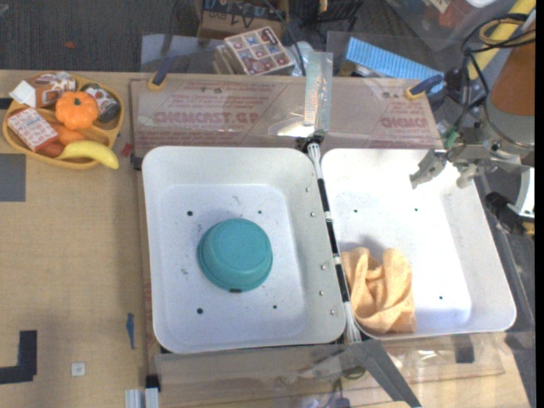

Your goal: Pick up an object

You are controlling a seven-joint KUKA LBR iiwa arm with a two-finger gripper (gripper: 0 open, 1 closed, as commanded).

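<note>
**Two white bins, one bowl, one cloth, and the end effector above the far right**

Two shallow white bins stood side by side on the worktop. Nearest to the camera, in the right bin, an orange-yellow cloth lay crumpled in the near left corner, touching the wall next to the divider between the bins. In the left bin, a teal bowl rested upside down, a little nearer than the middle of the floor and well apart from all four walls. Some small dark specks were scattered on the floor around it.

Farther back, the end effector hung over the far right part of the right bin, well apart from the cloth. Its two fingers stood spread apart, with nothing between them. The grey arm with its orange part came in from the right edge behind it.

Beyond the bins, a transparent panel with red lettering ran along their far side. On the far left of the worktop, a yellow dish carried toy food, among it an orange pumpkin and a banana. At the very back, a box with a printed pattern and a blue ribbed sheet lay among other clutter.
</note>
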